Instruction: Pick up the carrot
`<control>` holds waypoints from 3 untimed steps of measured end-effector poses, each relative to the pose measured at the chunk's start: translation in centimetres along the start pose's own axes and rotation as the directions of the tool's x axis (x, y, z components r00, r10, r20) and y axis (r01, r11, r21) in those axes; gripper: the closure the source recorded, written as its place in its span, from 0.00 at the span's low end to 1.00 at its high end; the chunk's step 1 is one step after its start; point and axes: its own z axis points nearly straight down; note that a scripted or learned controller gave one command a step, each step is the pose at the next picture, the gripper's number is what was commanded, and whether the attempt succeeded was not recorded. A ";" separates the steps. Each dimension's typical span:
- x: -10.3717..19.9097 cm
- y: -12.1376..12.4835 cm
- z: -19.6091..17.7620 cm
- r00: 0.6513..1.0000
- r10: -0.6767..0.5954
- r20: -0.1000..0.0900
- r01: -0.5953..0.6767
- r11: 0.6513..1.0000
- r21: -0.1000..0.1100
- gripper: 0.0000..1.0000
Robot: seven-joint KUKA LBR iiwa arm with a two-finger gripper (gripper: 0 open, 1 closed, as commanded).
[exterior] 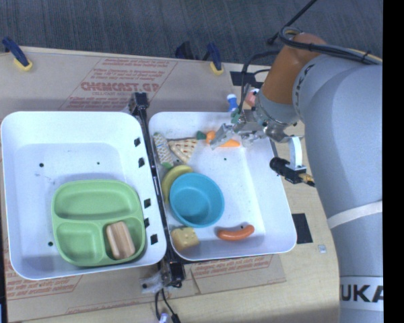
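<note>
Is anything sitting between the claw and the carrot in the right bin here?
Nothing visible. The claw is right at the carrot near the right bin's far wall; the pizza slice lies off to one side.

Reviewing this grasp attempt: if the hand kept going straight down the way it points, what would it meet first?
Most likely the carrot, lying on the right bin's floor right at the hand. Depth is hard to judge from above, so contact may already exist.

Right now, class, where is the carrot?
The carrot lies at the far end of the right bin, at the gripper, right of the pizza slice.
</note>
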 end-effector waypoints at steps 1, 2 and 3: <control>1.0 0.1 1.3 0.988 0.152 0.000 -0.152 0.988 0.005 0.00; 2.9 0.1 0.4 0.981 0.195 0.000 -0.195 0.981 0.010 0.00; 0.9 0.1 1.4 0.975 0.221 0.001 -0.221 0.975 0.003 0.00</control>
